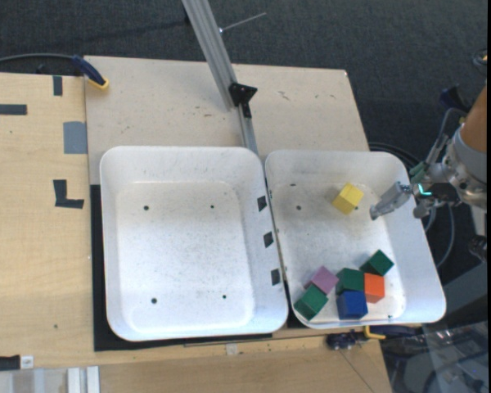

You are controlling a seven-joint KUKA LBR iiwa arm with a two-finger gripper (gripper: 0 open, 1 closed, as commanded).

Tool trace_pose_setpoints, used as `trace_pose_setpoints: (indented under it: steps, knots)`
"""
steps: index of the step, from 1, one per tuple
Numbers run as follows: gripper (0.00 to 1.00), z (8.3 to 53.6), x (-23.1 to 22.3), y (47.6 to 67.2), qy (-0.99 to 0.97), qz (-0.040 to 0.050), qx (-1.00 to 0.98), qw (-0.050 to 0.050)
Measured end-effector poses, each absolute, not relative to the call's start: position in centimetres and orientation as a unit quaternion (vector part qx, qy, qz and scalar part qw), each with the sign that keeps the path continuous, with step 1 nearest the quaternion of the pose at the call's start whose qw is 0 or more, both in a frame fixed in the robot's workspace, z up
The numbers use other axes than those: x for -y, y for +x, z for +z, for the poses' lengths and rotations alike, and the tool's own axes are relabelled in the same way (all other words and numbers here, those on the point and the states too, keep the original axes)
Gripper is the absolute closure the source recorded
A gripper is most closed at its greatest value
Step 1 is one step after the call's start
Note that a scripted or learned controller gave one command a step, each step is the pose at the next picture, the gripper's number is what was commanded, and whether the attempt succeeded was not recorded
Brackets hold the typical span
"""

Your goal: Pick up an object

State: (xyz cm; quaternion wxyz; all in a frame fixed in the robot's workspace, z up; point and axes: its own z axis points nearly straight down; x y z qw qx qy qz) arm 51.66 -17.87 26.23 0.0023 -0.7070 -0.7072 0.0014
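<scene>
**Hand waiting at the right bin's edge, nothing grasped**

The left bin (180, 244) is sitting bare on the tabletop (172, 97), so any pick has to come from the right bin (311, 178). There a yellow block (349, 197) is lying alone near the middle, the easiest target. The other blocks, purple (323, 280), green (312, 301), blue (352, 304) and orange (375, 286), are crowding the near corner. The hand (390, 200) is hovering just right of the yellow block; whether it is released or clenched I cannot tell, and no block sits in it.
</scene>
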Motion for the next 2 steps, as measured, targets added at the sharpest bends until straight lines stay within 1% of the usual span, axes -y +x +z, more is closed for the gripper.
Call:
trace_pose_setpoints:
  steps: [1, 2]
  knots:
    - [0.00, 26.4, 17.9, 51.7, -0.706, 0.0003, 0.708, 0.000]
    - [0.00, 22.1, 17.6, 51.9, -0.707, 0.0018, 0.707, 0.002]
